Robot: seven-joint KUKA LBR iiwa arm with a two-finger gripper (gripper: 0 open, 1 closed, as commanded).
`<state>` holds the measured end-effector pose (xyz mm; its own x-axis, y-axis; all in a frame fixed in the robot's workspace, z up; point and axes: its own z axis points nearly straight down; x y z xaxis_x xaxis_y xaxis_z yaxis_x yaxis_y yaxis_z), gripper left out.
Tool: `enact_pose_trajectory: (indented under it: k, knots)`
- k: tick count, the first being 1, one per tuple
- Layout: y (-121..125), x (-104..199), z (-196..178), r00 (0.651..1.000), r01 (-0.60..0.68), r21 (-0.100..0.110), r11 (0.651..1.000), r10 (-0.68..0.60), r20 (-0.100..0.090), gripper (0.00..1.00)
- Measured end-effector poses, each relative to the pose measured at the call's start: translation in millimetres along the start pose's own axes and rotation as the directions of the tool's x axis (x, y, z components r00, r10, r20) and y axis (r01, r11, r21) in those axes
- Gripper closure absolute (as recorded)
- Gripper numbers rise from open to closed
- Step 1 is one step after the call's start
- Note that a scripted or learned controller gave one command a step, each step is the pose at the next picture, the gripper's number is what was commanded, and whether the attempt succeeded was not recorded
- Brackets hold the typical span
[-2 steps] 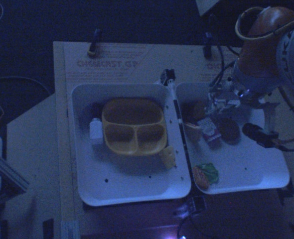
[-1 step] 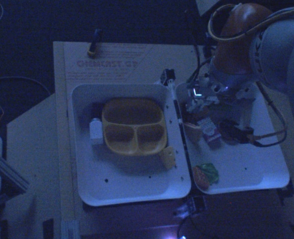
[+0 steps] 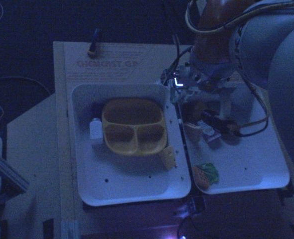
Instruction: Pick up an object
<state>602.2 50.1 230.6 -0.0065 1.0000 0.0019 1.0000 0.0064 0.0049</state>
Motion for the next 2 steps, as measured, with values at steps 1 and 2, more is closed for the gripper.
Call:
enact_pose_trajectory:
  k: [1,2]
  knots:
    - [3,47,5,1.0,-0.001,0.002,1.0,0.001,0.0,1.0]
    - [17,43,8,1.0,-0.005,0.001,1.0,0.005,0.003,1.0]
